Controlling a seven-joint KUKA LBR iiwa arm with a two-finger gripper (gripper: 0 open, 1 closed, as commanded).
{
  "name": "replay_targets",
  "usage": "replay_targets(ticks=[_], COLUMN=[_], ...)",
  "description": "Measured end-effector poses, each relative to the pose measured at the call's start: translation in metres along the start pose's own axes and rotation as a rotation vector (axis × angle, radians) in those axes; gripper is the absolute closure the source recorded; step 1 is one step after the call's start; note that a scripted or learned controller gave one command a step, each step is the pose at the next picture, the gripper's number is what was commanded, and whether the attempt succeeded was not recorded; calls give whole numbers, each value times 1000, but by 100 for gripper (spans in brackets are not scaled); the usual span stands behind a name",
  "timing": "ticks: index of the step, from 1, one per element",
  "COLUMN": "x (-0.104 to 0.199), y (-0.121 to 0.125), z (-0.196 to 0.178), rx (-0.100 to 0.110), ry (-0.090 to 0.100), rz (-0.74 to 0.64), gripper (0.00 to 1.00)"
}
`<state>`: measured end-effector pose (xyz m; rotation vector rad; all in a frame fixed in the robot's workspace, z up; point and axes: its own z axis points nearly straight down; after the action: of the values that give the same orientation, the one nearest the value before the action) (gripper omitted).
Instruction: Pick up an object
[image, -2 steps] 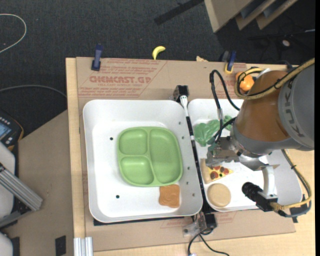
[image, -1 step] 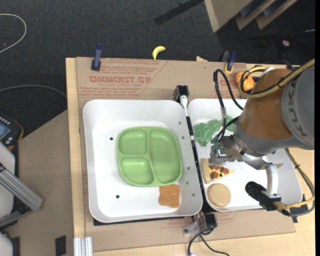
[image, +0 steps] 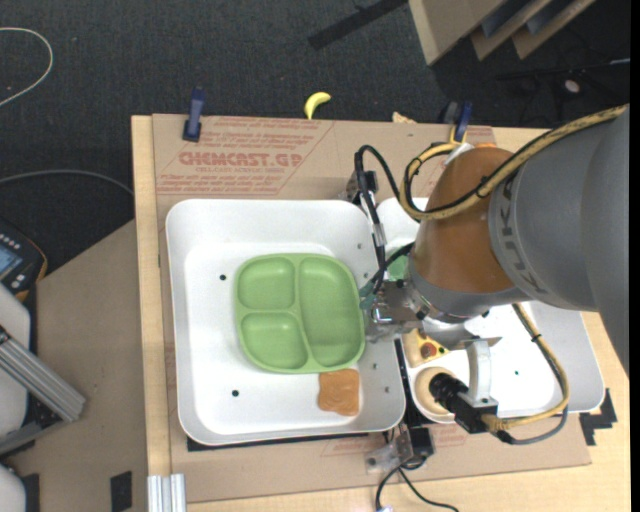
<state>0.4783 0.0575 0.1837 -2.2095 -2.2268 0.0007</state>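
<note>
A green divided plate (image: 298, 312) lies in the middle of the left bin (image: 200, 240). An orange-brown lump (image: 340, 391) rests just below the plate's lower right corner. My gripper (image: 378, 306) hangs low at the wall between the two bins, right beside the plate's right edge, under the orange wrist band (image: 465, 225). In the right bin (image: 560, 385) a round beige ring-like object (image: 437, 387) and a small red and yellow piece (image: 430, 349) show below the arm. The arm hides most of that bin.
The big grey arm (image: 565, 215) covers the right bin's upper part. Black cables (image: 372, 200) loop by the wrist and along the bench's front edge. A small yellow object (image: 317, 102) lies on the floor behind the bench. Blue clamps (image: 193, 115) hold the cardboard sheet.
</note>
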Motion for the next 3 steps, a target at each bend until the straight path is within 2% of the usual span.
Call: replay_targets(ticks=[1,2,3], x=[11,-42,28], y=[2,1,-2], z=[-189,-293,-64], rx=[-23,-19,15], ry=[2,-3,-4], rz=[3,13,5], gripper=[100,100,100])
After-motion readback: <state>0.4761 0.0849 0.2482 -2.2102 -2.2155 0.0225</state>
